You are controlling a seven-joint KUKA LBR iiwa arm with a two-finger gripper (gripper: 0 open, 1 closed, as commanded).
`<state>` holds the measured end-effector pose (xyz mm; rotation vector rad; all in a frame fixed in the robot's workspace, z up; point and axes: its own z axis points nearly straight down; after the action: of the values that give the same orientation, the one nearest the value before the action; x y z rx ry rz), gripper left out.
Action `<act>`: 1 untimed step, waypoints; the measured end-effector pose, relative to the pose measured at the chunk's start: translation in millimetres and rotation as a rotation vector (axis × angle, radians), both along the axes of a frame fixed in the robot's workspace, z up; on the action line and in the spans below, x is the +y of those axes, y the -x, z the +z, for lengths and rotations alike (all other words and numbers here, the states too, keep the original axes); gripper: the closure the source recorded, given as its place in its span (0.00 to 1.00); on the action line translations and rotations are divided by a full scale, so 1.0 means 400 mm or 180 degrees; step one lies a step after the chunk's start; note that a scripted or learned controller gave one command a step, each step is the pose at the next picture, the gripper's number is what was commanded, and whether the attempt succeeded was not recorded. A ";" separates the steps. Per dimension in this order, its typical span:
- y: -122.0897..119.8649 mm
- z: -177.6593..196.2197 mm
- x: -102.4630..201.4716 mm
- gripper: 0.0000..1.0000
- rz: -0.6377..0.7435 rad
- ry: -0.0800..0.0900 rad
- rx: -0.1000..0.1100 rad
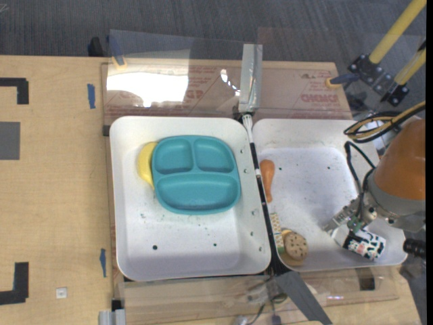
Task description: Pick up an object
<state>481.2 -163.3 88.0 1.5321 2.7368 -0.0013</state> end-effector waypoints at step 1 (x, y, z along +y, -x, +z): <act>-0.174 0.330 0.108 1.00 0.0044 -0.0009 -0.0016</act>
<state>550.6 -120.1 220.2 1.5117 2.7446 0.0066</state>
